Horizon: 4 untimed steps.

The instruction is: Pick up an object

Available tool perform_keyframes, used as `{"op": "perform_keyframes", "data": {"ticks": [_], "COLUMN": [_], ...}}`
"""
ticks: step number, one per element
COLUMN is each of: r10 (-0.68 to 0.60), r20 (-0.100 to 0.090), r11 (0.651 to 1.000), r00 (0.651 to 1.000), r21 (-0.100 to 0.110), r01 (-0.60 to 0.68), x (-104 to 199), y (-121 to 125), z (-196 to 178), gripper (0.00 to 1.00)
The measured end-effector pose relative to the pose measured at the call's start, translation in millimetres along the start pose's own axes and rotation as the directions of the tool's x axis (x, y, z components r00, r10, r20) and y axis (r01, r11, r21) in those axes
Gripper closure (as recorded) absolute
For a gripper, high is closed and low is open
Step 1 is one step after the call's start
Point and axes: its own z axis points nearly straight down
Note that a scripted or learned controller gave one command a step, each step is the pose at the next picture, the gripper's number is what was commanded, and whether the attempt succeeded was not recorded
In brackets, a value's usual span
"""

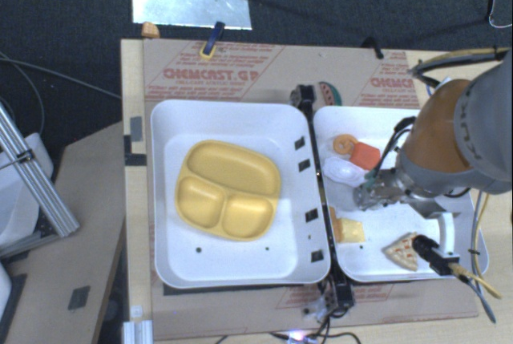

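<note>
One glossy three-part yellow tray (pixel 228 190) fills the left bin (pixel 164 174).

You are seeing the gripper (pixel 370 194) hanging in the right bin (pixel 385 274), a ring (pixel 345 144) behind it, a divided tray (pixel 227 190) lying far left.

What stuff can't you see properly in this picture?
- The gripper: too small and dark to make out in the camera view.
- The right bin: the arm covers part of its floor.
- The white thing near the gripper: too pale against the bin to name.
- The pizza slice: a black part of the arm hides its right end.
</note>
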Motion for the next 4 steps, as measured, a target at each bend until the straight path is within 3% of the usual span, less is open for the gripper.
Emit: {"op": "perform_keyframes", "data": {"ticks": [1, 4], "r10": [0.005, -0.001], "r20": [0.000, 0.001], "r11": [1.000, 1.000], "r00": [1.000, 1.000], "r21": [-0.001, -0.007], "r01": [-0.005, 0.001], "x": [4.8, 3.7], "y": [-33.9, -30.6], "z": [23.1, -8.6], "gripper": [1.00, 1.00]}}
